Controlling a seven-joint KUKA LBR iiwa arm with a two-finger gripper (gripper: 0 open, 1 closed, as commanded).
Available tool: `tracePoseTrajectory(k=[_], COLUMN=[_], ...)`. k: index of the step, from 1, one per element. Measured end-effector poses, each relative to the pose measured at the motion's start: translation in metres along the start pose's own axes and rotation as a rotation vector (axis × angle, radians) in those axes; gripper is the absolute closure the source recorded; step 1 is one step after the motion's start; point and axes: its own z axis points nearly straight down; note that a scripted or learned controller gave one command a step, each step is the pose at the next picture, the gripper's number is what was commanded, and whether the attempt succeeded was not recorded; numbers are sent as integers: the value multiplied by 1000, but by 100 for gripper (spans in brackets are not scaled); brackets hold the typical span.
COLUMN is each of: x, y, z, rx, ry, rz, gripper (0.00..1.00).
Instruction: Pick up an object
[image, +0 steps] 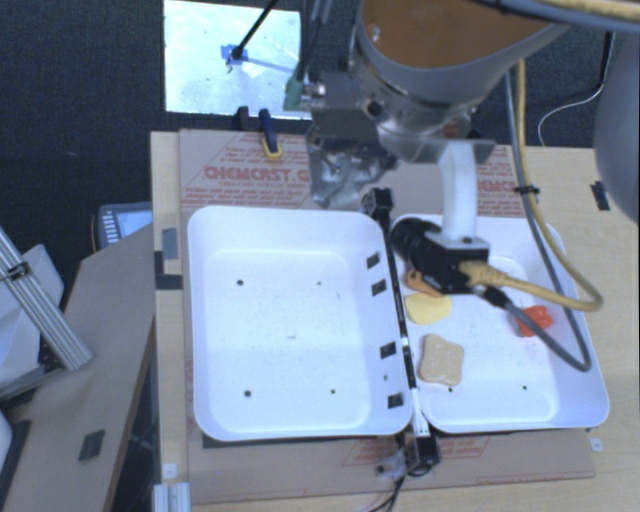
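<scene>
Nothing is looking picked up yet, so the grabbing is still waiting to be done. The end effector (345, 190) is hanging over the back edge of the bins, and I cannot tell how it is set. The left bin (290, 330) is holding nothing. The right bin (520, 395) is holding a tan bread slice (441, 360), a yellow round piece (431, 309) and a small orange-red piece (536, 319).

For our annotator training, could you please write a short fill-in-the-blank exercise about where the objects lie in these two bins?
1. The tan bread slice lies in the ____ bin.
2. The yellow round piece lies ____ the bread slice in the picture.
3. The orange-red piece lies to the ____ of the bread slice.

Missing words: right; above; right
</scene>
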Motion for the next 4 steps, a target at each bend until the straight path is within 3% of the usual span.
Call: tracePoseTrajectory(k=[1,2,3,4], x=[2,-36,4,-6], y=[-2,-4,0,56], z=[152,305,222,422], rx=[26,27,5,23], ry=[-16,-17,-5,-16], rz=[9,14,4,12], gripper=[100,100,100,100])
